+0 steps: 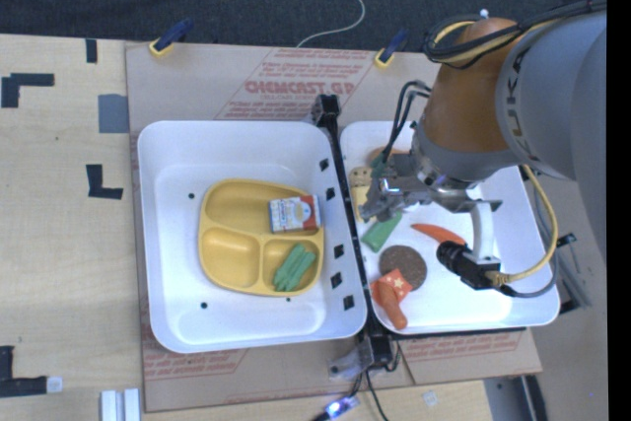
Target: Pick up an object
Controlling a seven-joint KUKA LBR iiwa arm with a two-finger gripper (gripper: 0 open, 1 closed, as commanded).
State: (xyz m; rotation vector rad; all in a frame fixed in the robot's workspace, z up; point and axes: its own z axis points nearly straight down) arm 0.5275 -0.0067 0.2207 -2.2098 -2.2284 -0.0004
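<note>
Looming largest at the right, the grey arm [552, 84] with its orange band reaches down into the right bin [513, 306], and its pincer [383, 202] sits low over the cluster of small things near the divider between the two bins. How the pincer stands, spread or closed, cannot be told from this slant, since the wrist and cabling cover much of it; nothing can be seen gripped. Just below it lies a green block [379, 234], tilted, seemingly touching or just under the tip, and that looks the likeliest target. Near it are a brown round disc [403, 265], an orange-red piece [391, 296] towards the near wall, and a red curved strip [437, 234] beside the black fitting on the wrist. The left bin [168, 212] holds a yellow divided tray [232, 251] with a small printed box [292, 213] in one compartment and a green ridged item [294, 267] in another, well apart from the arm. By my judgement the step in hand is the descent or closing at the pick, not the lift. The next move calls for a firm close on the green block alone, then a straight rise clear of the divider; its tilt and the crowding neighbours could make the grip slip.
</note>
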